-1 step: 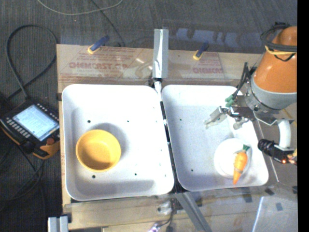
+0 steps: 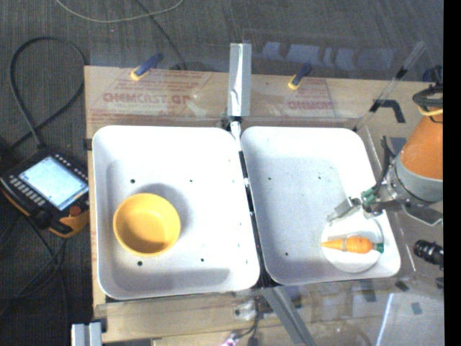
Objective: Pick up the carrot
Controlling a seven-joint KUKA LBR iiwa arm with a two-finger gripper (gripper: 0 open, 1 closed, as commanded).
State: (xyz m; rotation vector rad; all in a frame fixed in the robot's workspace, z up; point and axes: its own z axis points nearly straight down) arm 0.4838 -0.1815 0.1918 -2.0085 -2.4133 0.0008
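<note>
An orange carrot [image 2: 349, 246] with a green top at its right end lies flat on a small round white plate [image 2: 353, 262] in the near right corner of the right bin [image 2: 302, 164]. My gripper [image 2: 358, 205] hangs just beyond the plate's far edge, a short way from the carrot and apart from it. Nothing shows in its grasp. The arm's orange band [image 2: 425, 153] sits at the right edge of the view.
A yellow bowl [image 2: 147, 224] stands in the left bin [image 2: 173, 150], towards its near left. A metal divider post [image 2: 239, 78] rises at the back between the bins. A pendant with a lit screen [image 2: 47, 182] lies on the floor to the left.
</note>
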